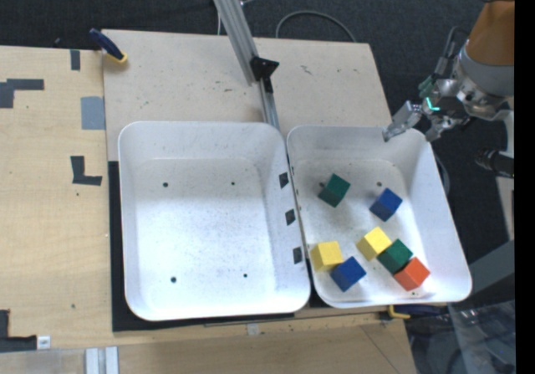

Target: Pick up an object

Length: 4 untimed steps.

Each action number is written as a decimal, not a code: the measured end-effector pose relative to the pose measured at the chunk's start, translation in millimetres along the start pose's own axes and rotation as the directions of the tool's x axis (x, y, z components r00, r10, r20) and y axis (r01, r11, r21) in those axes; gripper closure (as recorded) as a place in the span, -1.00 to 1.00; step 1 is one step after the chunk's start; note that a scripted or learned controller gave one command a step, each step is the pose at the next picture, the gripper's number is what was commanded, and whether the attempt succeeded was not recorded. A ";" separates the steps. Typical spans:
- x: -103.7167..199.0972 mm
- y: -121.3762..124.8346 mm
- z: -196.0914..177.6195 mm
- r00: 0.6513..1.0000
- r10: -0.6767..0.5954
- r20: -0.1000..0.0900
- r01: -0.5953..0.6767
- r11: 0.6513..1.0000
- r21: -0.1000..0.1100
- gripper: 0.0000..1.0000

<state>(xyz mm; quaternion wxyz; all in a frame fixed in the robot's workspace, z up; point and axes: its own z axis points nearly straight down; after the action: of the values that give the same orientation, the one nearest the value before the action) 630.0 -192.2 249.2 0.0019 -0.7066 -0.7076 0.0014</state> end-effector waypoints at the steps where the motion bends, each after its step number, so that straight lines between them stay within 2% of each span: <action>1: -0.3 0.7 -2.3 1.000 0.000 0.002 0.000 1.000 -0.003 -1.00; 3: 0.8 -6.1 124.9 1.000 0.000 0.000 0.000 1.000 0.004 -1.00; 4: 1.9 -7.1 160.2 1.000 0.000 0.001 0.000 1.000 0.001 -1.00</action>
<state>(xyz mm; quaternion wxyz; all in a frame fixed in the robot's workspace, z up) 622.1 -190.2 89.1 0.0018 -0.7065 -0.7077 0.0020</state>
